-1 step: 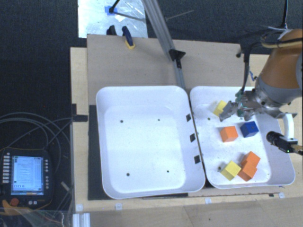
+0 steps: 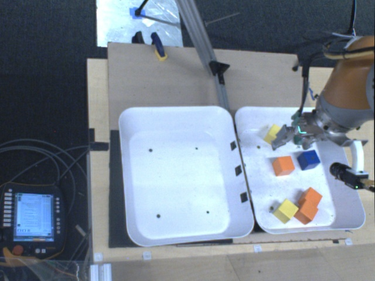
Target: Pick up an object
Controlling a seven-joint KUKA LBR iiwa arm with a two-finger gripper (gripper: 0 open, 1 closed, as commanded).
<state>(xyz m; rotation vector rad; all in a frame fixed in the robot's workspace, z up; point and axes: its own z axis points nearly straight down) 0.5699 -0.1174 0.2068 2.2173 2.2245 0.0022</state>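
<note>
Bench [image 2: 176, 81] of tan board carries two white bins; dark carpet surrounds it, teach pendant [image 2: 29, 218] at 8 o'clock. Gripper [image 2: 285, 138] hovers over right bin [image 2: 345, 215]; finger state: cannot tell. Yellow block [image 2: 272, 133] just beside it, orange block [image 2: 283, 165] at its 6 o'clock.

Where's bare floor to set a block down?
The left bin is bare wall to wall. In the right bin, a bare strip runs along its left wall, beside the orange cube. Its right half is crowded with blocks under the gripper.
</note>
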